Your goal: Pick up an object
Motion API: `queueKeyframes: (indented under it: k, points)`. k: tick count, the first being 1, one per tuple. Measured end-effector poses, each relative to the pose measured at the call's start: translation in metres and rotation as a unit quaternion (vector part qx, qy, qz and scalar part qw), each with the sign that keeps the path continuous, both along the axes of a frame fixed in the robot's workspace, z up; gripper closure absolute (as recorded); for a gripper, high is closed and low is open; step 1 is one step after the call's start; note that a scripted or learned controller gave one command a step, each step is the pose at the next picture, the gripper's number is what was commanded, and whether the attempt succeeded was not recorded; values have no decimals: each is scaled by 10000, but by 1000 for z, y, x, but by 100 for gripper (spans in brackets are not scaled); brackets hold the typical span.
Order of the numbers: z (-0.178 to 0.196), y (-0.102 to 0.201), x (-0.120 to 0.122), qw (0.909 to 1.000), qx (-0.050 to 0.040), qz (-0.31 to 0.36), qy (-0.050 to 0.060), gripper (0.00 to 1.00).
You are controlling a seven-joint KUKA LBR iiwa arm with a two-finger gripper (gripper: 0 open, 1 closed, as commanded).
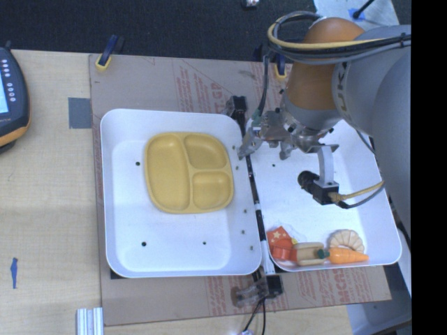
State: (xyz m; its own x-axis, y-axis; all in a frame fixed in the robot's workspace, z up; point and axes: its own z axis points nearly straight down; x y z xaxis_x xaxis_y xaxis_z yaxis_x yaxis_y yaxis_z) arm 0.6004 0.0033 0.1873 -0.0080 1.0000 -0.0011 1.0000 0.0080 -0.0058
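Counter (pixel 49 208): pale wood surface with a brown cardboard sheet (pixel 174 82) laid over it, apparently to give the bins a fixed, protected footing. Two shallow white bins sit side by side on the sheet, touching along their inner edges.

Arm (pixel 363 68): grey, with an orange band, reaching in from the right and hanging over the upper part of the right bin. Judged to be positioned above the pick zone, well apart from the items below it.

Left bin (pixel 119 243): holds one yellow divided plate (pixel 188 172) with three compartments, lying flat in the upper half. Nothing rests in the compartments.

Right bin (pixel 363 187): holds a cluster of small toy foods pushed into its near edge, likely where they slid or were dropped. Contents, left to right: a red block (pixel 280 241), a tan piece (pixel 307 252), an orange carrot (pixel 346 257), and a pale ridged pastry (pixel 347 240) just behind the carrot. These are the candidates for picking; none is lifted.

End effector (pixel 279 139): sits near the seam between the bins, toward the far end. Nothing visible is held in it; whether it is open or closed cannot be told from this angle.

Handheld pendant (pixel 10 96): at the counter's left edge, clear of the work.
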Motion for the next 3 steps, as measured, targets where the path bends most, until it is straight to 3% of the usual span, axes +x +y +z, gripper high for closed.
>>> queueKeyframes:
  k: [1, 2, 3]
  points:
    - [4, -37, -7, 10000, 0, -42, 1, 0]
    - [5, -39, 2, 10000, 2, -23, -23, 0]
    - [4, -31, -12, 10000, 3, -18, 3, 0]
